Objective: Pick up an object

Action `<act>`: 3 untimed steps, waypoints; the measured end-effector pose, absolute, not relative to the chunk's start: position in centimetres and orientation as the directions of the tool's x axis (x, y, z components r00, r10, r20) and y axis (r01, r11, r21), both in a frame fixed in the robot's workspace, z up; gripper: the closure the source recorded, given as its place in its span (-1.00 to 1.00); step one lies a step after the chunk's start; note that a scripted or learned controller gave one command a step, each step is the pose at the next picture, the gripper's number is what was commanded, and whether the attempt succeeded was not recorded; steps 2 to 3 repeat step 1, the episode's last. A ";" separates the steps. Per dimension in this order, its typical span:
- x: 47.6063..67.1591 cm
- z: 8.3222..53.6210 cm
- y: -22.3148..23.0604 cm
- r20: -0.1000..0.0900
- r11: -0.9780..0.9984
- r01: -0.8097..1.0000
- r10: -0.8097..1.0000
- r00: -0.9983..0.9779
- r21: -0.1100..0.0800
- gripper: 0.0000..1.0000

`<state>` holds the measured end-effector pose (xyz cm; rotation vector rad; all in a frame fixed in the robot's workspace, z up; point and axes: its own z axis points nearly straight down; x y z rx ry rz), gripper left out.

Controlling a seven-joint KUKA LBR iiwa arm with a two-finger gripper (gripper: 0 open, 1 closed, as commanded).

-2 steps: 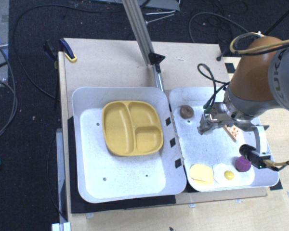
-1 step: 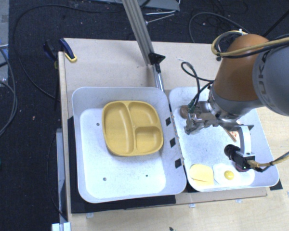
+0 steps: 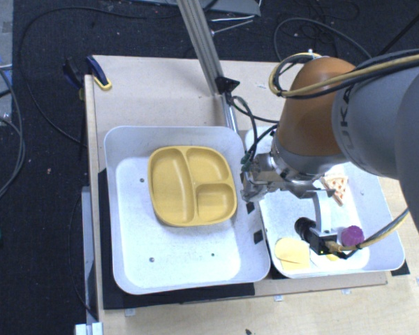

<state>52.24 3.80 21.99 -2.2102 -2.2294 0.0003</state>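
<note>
A yellow divided plate [image 3: 193, 185] lies in the left bin [image 3: 181, 267], towards its back right. In the right bin [image 3: 387, 257] I see a pizza-slice toy [image 3: 337, 186] at the far side, a purple piece [image 3: 351, 236] near the front, and a pale yellow piece [image 3: 292, 252] at the front left. My gripper [image 3: 253, 187] hangs over the wall between the two bins, just right of the plate's edge. The arm's grey and orange body hides much of the right bin. I see nothing held in the gripper.
A slanted metal post [image 3: 202, 40] rises behind the bins. A blue and yellow clamp [image 3: 98, 74] sits at the bench's back left corner. Cables lie on the dark floor around the bench.
</note>
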 end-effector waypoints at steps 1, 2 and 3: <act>51.2 21.5 9.1 0.001 0.008 1.000 1.000 -0.008 -0.002 1.00; 51.2 21.5 9.1 0.001 0.008 1.000 1.000 -0.008 -0.002 1.00; 51.2 21.5 9.1 0.001 0.008 1.000 1.000 -0.008 -0.002 1.00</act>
